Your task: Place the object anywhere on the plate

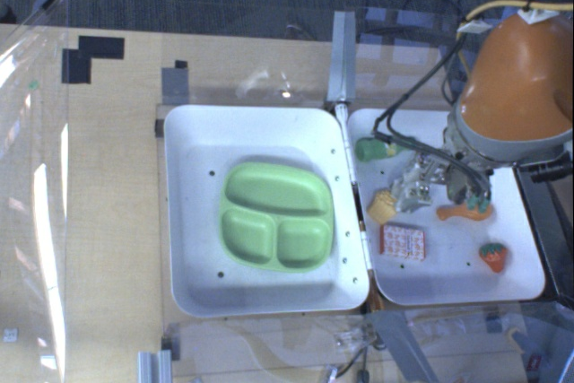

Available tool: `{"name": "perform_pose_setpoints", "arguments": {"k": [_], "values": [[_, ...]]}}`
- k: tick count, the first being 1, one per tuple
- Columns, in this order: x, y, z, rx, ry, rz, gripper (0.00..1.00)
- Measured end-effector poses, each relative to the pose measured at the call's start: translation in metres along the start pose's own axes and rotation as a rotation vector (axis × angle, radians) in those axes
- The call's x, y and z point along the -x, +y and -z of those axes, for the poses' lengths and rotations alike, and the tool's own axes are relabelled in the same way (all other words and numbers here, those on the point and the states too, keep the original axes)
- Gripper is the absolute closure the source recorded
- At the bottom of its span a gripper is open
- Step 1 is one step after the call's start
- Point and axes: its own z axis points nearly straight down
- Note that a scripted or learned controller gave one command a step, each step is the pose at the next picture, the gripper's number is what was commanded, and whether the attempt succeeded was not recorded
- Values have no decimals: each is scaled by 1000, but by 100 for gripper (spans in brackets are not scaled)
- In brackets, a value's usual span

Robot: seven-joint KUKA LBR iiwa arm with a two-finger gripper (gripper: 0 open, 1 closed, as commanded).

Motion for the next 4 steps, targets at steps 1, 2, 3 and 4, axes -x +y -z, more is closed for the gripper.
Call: {"name": "perform_pose_setpoints", "arguments": {"k": [1,2,3,4], "values": [[70,-61,24,0,-3,313,100],[119,-97,83,-1,-4,316,100],[126,-15,24,2,-2,562,100],[73,21,34,2,-2,862,100]]}}
